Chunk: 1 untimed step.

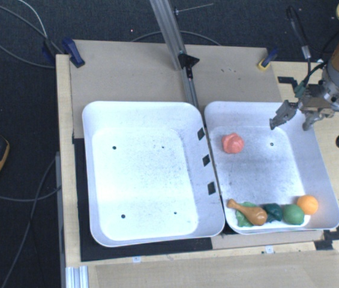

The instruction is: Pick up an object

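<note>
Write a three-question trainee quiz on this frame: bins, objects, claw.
1. True or false: the pink object lies in the left bin.
2. Which lies nearest the right bin's near-right corner? A orange ball B brown drumstick toy C green ball
3. Fill in: the claw hovers spread over the right bin's ___ edge.

Key: 1 false; 2 A; 3 far.

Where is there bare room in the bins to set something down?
The left bin is bare all over. In the right bin, the middle is free, between the pink lump and the crowded near edge: brown drumstick, teal piece, green ball, orange ball.
</note>
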Available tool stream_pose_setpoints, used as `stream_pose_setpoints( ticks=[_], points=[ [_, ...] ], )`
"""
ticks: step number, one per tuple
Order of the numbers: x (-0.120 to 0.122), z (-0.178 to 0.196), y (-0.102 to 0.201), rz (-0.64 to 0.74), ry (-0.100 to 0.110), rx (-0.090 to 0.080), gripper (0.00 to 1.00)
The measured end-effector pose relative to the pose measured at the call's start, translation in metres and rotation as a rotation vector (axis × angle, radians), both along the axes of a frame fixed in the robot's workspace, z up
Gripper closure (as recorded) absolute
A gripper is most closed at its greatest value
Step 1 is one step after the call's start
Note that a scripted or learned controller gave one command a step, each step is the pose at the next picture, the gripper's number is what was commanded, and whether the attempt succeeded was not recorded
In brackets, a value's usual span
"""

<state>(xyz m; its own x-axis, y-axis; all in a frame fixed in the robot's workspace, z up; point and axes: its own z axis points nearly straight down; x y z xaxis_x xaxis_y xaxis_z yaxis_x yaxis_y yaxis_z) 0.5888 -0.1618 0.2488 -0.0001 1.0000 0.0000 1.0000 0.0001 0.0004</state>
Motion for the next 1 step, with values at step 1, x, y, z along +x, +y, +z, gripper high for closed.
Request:
stream_pose_setpoints(
  ticks=[1],
  points=[
    [-0.0255,-0.0798,-0.0469,-0.004,0.006,0.0,0.0]
  ],
)
